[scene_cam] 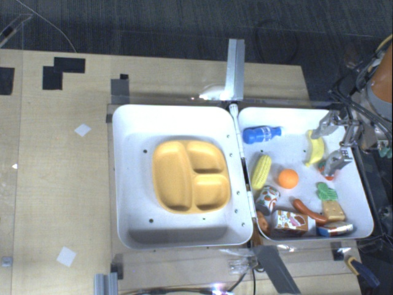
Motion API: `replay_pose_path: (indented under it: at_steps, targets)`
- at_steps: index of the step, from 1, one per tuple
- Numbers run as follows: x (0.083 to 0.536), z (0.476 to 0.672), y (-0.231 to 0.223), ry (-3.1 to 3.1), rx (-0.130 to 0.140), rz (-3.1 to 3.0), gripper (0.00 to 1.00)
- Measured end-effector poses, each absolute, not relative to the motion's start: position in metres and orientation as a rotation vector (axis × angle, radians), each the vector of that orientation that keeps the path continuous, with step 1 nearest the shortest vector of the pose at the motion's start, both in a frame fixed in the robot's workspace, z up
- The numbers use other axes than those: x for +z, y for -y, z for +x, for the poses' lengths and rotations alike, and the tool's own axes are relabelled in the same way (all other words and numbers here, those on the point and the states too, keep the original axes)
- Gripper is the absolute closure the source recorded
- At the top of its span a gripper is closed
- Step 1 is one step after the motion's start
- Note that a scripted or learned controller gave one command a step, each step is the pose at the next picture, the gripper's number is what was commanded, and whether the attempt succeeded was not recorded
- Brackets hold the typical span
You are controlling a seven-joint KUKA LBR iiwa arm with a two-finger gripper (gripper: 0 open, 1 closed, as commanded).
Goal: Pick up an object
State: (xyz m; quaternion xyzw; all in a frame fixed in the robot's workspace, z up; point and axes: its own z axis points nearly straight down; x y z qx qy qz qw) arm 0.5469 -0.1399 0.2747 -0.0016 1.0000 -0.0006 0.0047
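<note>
The gripper (332,145) hangs over the right bin (362,196), near its far right side. Its two fingers (324,128) are spread wide apart, and nothing is between them. A yellow banana (315,151) lies in the right bin, just beside the gripper. An orange ball (288,178) sits near the middle of that bin. A corn cob (261,170) lies by the bin's left wall, and a blue bottle (261,134) lies at its far end. A yellow tray (188,176) sits in the left bin (132,165).
</note>
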Motion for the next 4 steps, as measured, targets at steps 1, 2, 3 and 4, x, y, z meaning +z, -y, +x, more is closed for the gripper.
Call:
replay_pose_path:
  at_steps: [1, 2, 3, 4]
  targets:
    - [0.294, 0.603, 0.142, -3.125, -0.001, 0.167, 0.00]
    - [0.162, 0.583, 0.165, -3.131, 0.002, 0.272, 0.00]
    - [0.090, 0.563, 0.161, -3.096, -0.001, 0.429, 0.00]
    - [0.088, 0.632, 0.145, -3.098, 0.000, 0.474, 0.00]
